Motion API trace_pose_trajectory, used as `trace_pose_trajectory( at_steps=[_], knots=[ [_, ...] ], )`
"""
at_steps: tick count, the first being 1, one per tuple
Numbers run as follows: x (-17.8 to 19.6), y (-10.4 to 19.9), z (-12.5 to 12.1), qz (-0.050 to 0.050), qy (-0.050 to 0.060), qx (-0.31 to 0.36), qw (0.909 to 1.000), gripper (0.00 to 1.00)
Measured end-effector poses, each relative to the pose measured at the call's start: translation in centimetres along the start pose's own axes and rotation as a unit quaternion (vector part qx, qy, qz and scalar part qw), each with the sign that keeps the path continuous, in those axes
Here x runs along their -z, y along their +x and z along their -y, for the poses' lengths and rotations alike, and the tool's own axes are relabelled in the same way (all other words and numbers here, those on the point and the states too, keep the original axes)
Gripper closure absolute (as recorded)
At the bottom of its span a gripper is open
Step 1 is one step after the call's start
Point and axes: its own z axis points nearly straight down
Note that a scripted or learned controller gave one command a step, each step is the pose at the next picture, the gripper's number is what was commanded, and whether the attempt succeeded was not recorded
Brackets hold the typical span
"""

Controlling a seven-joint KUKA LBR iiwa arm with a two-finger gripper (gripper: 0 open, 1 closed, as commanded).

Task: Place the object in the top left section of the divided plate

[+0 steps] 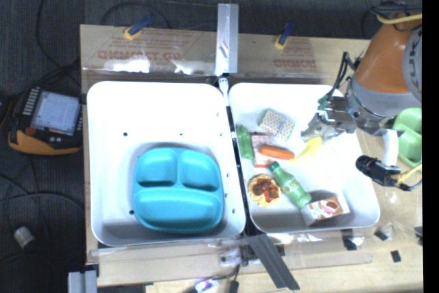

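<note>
Here the arm [387, 62] reaches in from the right and hangs over the upper right part of the right bin [357, 213], its gripper [328, 121] low above the bin floor. Just beneath and a little left of the gripper lies a small yellow banana-like piece [310, 146]; whether the fingers touch or enclose it cannot be told, nor whether they are spread or closed, because the wrist body covers them from above. Judgement: the banana piece is the likely pick target, since the gripper sits nearest to it, but nothing is visibly held. The other items cluster mid-bin: a patterned pouch [276, 123], a carrot [277, 152], a green bottle [289, 185] lying on its side, a pizza slice [263, 189], a small carton [322, 208] near the front wall, and a green strip [244, 143] along the bin's left wall. The blue divided plate [180, 189] rests flat in the left bin [116, 106], with two small sections at the back and one large at the front; its top left section [156, 168] holds nothing. The target thus sits well apart from the gripper, across the divider between bins. Step in hand: the grasp, with the transfer not yet begun.
</note>
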Motion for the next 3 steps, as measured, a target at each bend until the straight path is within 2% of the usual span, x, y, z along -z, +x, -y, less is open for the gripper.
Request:
trace_pose_trajectory(
  at_steps=[1, 2, 3],
  knots=[
    [-9.5, 3.5, 0.5, 0.001, -0.006, -0.001, 1.0, 1.0],
    [3.6, 5.6, 3.0, 0.001, 0.0, 0.097, 0.9953, 1.0],
    [-2.4, 15.8, 6.3, 0.001, 0.001, 0.209, 0.9778, 1.0]
  ],
)
